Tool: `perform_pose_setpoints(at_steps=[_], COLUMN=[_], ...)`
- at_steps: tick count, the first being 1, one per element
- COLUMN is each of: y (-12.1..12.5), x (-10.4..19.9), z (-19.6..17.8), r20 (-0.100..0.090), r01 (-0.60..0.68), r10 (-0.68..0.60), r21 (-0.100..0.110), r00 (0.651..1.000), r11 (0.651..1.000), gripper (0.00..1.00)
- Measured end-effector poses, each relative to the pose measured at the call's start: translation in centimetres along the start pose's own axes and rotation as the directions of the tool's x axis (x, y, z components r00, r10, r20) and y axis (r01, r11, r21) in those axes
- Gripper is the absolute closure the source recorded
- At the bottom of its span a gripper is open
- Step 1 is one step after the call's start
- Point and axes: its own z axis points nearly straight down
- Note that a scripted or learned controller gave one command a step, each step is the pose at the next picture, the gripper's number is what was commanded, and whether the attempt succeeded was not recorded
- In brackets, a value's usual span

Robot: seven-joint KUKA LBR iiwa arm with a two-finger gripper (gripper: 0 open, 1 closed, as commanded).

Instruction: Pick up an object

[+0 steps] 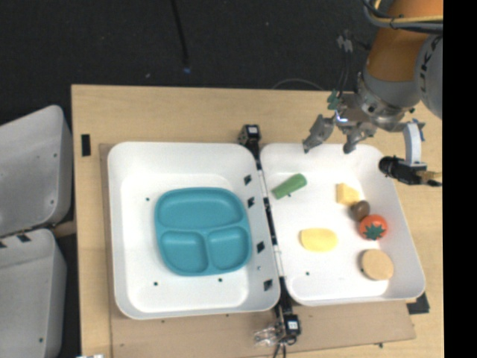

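we see the two-finger gripper [333,139] on the grey arm with the orange band [393,51] hanging over the far rim of the right-hand shallow white bin [395,289], its fingers spread wide with nothing between them. our main worry is the crowding on the right side of that bin: the small dark brown ball [359,209] touches both the pale yellow wedge [346,193] and the red tomato-like toy with a green top [373,227], so a descent there could land a finger on a neighbour and knock things apart rather than close on one. the round tan disc [376,265] lies flat and low, and we judge the fingers might slide over it. the yellow oval piece [318,239] looks rounded and could squirt out of a pinch. the safest candidate seems the green cylindrical block [288,186], which lies alone near the bin's left wall, nearer to us than the gripper and slightly to its left; yet it lies at a slant, so fingers not turned across it could push it toward the wall. the teal sectioned tray [202,228] in the left-hand white bin [127,289] sits well apart from all this.
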Motion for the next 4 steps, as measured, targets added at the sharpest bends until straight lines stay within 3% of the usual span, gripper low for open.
perform_pose_setpoints(at_steps=[1,2,4], y=[0.2,-0.2,0.3], x=[0.0,0.0,-0.4], z=[-0.8,5.5,16.3], r20=[0.001,0.003,0.003], r01=[0.002,-0.001,-0.009], r10=[-0.002,0.001,0.009], r21=[-0.013,-0.006,-0.016], r00=[1.0,1.0,1.0], r11=[1.0,1.0,1.0], gripper=[0.0,0.0,0.0])
